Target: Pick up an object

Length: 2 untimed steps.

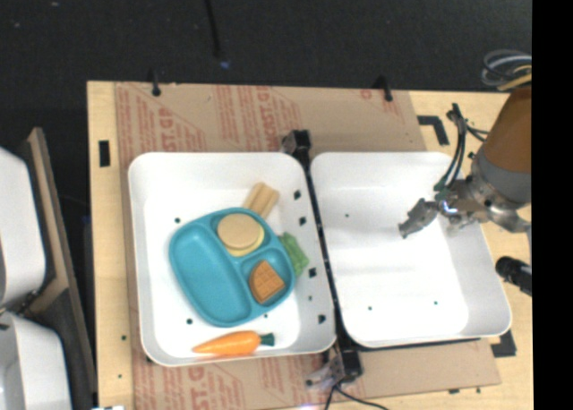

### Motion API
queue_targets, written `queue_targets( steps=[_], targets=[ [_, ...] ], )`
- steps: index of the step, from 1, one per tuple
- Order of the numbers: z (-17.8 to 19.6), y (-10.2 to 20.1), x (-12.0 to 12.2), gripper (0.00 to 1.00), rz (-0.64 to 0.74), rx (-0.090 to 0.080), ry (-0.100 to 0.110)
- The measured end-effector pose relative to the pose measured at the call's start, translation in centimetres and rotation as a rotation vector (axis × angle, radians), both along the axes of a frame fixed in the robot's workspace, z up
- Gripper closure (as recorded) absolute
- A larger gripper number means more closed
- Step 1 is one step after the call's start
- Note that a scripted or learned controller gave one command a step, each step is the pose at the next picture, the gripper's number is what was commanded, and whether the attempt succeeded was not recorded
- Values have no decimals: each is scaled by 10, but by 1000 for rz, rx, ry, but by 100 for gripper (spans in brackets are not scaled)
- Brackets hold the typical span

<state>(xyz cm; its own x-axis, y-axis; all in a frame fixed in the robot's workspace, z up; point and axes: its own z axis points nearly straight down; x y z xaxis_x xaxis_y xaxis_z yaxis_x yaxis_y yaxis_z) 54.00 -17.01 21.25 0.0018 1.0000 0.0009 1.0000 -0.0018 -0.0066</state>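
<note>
Sitting side by side on the bench (107,247) are two white bins. The right bin (403,292) has the arm (510,144) reaching over it, and the gripper (419,218) hangs above its floor. I cannot tell if its fingers are open or closed, and nothing shows between them. Far to the left of the fingers, in the left bin (152,220), lies a blue tray (201,274). A round cookie (242,232) and a brown toast piece (266,282) rest in it. A green leaf (295,254) touches the tray's near edge. A tan block (262,199) lies just above the tray, and a toy carrot (233,343) lies below it.
</note>
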Motion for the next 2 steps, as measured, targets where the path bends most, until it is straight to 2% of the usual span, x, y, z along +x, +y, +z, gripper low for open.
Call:
queue_targets(
  steps=[1, 2],
  targets=[
    [4, 0, 2, 0, 1, -1, -7],
    [-58, 3, -1, 0, 1, 0, -2]
  ],
)
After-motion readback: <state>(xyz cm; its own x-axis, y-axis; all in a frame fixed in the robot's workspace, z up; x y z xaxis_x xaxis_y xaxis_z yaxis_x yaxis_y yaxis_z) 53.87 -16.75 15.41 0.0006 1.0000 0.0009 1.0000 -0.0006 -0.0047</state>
